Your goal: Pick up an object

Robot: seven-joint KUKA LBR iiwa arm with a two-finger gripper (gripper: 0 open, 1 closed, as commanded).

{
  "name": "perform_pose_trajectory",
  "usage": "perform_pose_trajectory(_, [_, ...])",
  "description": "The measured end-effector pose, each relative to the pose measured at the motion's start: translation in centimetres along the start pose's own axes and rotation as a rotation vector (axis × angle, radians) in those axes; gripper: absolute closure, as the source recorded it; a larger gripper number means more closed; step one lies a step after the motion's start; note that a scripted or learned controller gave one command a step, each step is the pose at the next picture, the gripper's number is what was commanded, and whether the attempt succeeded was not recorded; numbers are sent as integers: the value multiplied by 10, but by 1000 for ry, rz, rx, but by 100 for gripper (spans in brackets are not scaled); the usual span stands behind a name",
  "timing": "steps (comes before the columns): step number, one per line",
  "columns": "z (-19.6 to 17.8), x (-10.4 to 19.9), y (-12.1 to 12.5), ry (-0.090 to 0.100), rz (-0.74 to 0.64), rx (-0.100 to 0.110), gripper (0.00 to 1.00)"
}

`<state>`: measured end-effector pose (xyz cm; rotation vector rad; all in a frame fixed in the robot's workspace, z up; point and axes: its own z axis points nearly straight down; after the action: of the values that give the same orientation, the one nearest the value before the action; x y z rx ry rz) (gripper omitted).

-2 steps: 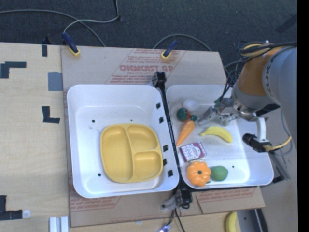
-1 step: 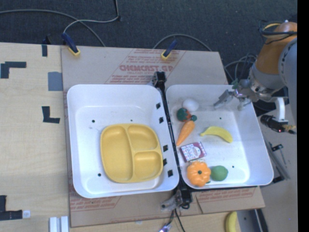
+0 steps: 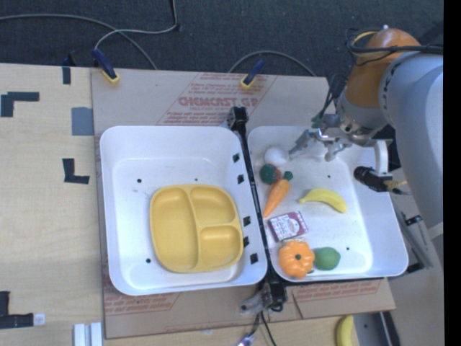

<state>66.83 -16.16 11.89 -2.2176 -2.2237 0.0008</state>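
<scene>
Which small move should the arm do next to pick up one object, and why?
Probably lower the tool and shift it slightly left, toward the small white round object. The tool hangs open over the back of the right white bin with nothing between its fingers, and this object lies nearest, apart from the orange plastic carrot.

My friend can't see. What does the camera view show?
A robot's open end effector hovers over the right bin, which holds a banana, carrot, pumpkin and other toy foods. The left bin holds a yellow divided plate.
</scene>
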Motion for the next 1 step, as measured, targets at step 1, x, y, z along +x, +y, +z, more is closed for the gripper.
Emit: perform_pose_trajectory(1, [33, 63, -38, -1, 1, -2, 0])
